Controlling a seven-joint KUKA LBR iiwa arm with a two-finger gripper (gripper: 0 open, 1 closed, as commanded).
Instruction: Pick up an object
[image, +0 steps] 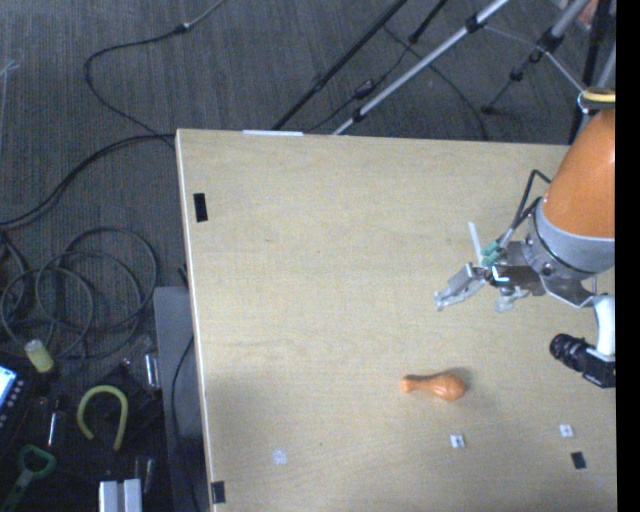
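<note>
Gripper (455, 291) fingers are small and pale against the board, and whether they stand apart or together cannot be told at this sharpness; nothing can be made out between them. Most of the arm (585, 190) is cut off by the right edge, so only its orange band, the grey wrist below it and the metal fittings at the tool mount show. A black fitting (578, 352) low on the right is also partly cut off. From the wrist the tool reaches left and slightly down across the tan board (320, 300), tilted rather than pointing straight down, with a thin white stalk and a green bit beside it above the mount. Whether the tips touch the board or hang over it is unclear. Below the gripper and well apart from it lies the orange object (436, 385), a small pear-like shape on its side, its bulb to the right and its thin neck pointing left, alone on the board with a faint shadow under it.
</note>
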